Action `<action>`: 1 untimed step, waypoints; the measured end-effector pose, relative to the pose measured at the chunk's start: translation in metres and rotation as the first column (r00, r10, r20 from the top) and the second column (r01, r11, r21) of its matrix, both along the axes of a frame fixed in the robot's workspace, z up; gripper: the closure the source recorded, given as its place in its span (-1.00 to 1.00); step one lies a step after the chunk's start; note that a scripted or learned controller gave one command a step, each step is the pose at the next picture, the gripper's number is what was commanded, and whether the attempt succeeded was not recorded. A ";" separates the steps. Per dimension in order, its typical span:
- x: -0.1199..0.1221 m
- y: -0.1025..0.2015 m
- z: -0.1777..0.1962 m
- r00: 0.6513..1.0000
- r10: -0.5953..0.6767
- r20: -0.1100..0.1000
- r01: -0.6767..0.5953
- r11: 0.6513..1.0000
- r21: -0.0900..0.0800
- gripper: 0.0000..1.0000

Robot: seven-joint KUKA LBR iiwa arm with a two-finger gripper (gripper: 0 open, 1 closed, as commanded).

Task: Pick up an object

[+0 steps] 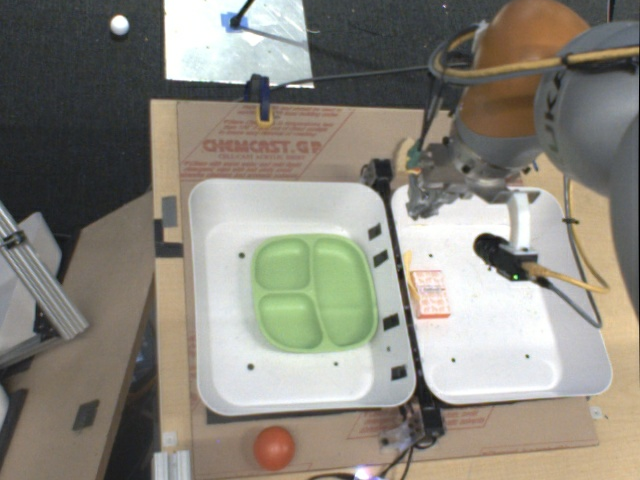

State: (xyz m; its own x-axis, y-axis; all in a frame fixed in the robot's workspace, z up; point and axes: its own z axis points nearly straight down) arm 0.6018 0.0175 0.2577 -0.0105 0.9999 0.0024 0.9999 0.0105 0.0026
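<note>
Smooth green compartmented tray [313, 293], flat printed card box [430, 293], matte white bins [230, 388].

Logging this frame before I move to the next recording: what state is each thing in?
green divided plate: flat in the left bin, compartments bare
small card box: lying flat in the right bin, near the divider, apart from the gripper
gripper: over the right bin's far corner, nothing seen held
orange ball: on the bench, outside both bins
</note>
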 end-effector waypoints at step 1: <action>0.001 0.052 -0.002 1.000 -0.001 0.000 0.001 1.000 0.000 1.00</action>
